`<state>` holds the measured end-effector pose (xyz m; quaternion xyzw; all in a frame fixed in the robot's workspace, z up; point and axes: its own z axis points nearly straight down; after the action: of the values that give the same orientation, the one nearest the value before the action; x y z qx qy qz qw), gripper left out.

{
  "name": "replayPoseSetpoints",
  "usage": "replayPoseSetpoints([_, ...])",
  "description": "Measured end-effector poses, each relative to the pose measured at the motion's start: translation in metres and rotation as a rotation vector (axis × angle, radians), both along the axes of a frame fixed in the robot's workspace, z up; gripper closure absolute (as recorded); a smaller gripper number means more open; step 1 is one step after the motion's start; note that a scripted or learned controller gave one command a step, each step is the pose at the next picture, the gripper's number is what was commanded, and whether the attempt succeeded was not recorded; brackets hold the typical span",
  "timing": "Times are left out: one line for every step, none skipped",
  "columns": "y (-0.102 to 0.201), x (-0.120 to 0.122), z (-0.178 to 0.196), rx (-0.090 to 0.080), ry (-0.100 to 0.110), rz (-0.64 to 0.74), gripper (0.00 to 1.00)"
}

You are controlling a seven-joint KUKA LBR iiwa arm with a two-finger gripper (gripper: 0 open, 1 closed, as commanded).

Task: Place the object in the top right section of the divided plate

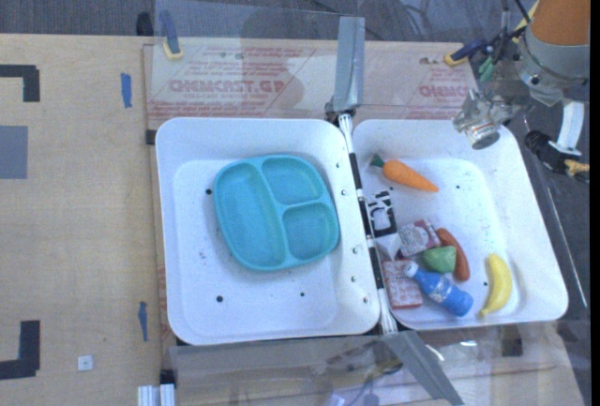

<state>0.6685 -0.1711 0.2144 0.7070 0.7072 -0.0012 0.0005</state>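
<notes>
at the bottom of the frame, nearest the camera, the front rims of the two white bins meet along a grey divider. low in the right bin lies a cluster of toy food: a blue bottle with a white cap end, touching a flat red-and-white packet on its left. just above the bottle sits a green pepper-like piece, with a red-brown sausage shape touching its right side and a small wrapped packet to its upper left. a yellow banana lies apart, near the bin's lower right wall.

in the left bin, around mid-frame, the teal divided plate rests tilted, with one long section on its left and two smaller sections on its right. all its sections hold nothing.

farther up in the right bin, an orange carrot with a green top lies alone, pointing toward the lower right, well apart from the cluster and from the plate.

at the upper right of the frame, the gripper hangs over the far right corner of the right bin, below the arm's orange band. whether its fingers are spread or pressed together cannot be told from here; nothing is seen between them. beyond the bins stand clear panels and a wooden bench top.
</notes>
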Motion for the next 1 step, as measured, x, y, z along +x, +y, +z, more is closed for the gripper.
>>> replayPoseSetpoints([0.0585, -0.0013, -0.0680, 0.003, 0.002, 0.142, 1.00])
